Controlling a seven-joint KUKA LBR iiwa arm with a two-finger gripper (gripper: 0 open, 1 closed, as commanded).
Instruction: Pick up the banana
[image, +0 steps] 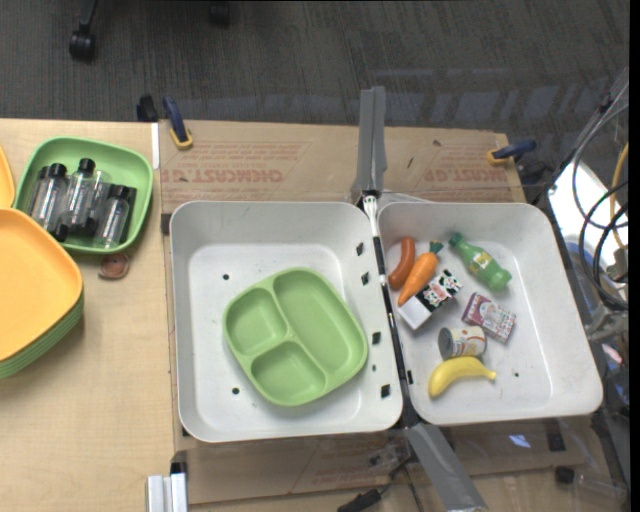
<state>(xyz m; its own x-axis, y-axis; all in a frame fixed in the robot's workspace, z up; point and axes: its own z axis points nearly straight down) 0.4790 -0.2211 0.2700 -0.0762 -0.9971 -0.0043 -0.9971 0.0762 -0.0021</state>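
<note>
A yellow banana (459, 375) lies near the front of the right white bin (560, 300), its curve opening toward the back. Just behind it rests a small grey can (462, 343), close to the banana or touching it.
The right bin also holds a carrot (418, 277), a sausage (402, 260), a black-and-white carton (431, 298), a pink packet (489, 318) and a green bottle (480, 262). A green divided plate (294, 335) lies in the left bin (195, 300). Orange plates (35, 295) and a green tray of bottles (85, 195) stand at far left.
</note>
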